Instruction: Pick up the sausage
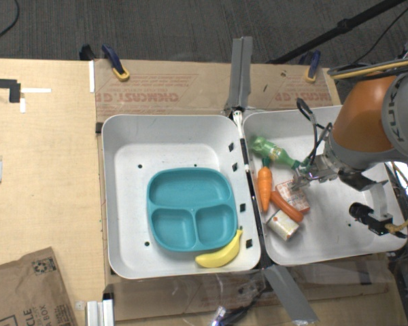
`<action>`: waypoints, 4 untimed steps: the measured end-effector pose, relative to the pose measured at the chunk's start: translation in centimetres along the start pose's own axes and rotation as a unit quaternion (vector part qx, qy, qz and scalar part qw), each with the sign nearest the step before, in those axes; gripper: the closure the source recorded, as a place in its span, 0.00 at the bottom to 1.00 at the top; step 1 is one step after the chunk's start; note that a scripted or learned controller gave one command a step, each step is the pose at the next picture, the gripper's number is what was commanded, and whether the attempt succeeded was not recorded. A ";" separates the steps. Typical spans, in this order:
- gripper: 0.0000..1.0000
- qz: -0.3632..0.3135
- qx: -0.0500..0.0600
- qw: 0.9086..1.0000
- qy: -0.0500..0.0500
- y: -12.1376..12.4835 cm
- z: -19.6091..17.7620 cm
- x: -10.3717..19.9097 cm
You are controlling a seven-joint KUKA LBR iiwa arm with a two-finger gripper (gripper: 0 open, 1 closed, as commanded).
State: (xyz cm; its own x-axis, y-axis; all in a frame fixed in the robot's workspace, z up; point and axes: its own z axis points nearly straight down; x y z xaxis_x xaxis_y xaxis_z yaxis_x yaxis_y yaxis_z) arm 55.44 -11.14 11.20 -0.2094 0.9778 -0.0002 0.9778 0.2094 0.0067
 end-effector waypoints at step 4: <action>0.00 -0.110 0.006 0.994 0.001 -5.9 -7.6 8.5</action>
State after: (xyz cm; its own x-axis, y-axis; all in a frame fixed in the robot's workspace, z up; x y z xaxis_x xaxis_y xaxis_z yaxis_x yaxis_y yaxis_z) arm 47.87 -4.04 18.79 -0.4183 0.9083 0.0018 0.9083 0.4183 -0.0049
